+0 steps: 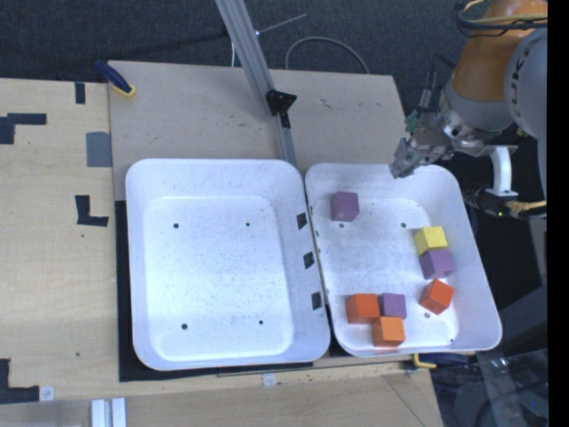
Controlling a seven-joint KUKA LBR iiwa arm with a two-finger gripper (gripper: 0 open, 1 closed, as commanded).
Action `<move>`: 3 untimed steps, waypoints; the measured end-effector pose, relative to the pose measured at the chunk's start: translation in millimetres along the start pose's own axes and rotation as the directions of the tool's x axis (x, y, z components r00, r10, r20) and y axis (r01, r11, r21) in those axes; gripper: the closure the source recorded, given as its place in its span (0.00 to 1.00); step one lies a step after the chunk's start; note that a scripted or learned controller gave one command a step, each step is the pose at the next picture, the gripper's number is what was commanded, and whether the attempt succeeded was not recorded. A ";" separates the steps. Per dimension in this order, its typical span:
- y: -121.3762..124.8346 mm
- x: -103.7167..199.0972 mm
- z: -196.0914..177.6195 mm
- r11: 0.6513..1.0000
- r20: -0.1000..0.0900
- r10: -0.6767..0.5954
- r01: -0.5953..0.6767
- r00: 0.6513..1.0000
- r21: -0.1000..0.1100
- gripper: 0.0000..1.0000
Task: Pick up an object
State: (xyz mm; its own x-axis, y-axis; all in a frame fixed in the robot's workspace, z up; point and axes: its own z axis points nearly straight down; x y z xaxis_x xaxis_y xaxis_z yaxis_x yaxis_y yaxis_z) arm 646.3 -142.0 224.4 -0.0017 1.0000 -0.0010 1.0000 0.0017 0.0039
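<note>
The tabletop (196, 114) carries two shallow white bins side by side. The left bin (142, 265) is the larger-looking of the pair from this slant; the right bin (471, 238) holds all the blocks.

The grey arm with its orange band (484, 47) reaches in from the right, and its hand (404, 165) hangs over the upper rim of the right bin, near the far corner. The hand is too small and dark here to tell how wide it stands, and no block is seen in it.

Seven small blocks lie in the right bin: three purple, three orange, one yellow. One purple block (344, 206) sits alone toward the upper left of the bin. Along the right side the yellow block (430, 238) touches a second purple block (436, 262) just below it, with an orange block (436, 295) tilted beneath. Near the bottom, an orange block (362, 308), a third purple block (392, 304) and another orange block (388, 330) cluster together, touching.
</note>
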 end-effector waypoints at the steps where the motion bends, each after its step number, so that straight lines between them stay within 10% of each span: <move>1: 3.9 49.8 -10.7 1.000 -0.003 -0.005 0.005 1.000 0.003 1.00; 3: -5.3 165.5 -8.0 1.000 -0.003 -0.006 0.006 1.000 0.005 1.00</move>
State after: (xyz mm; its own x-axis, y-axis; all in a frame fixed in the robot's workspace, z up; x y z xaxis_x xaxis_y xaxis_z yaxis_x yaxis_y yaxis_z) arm 640.6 23.5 232.2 -0.0076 1.0000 0.0021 1.0000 0.0076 -0.0015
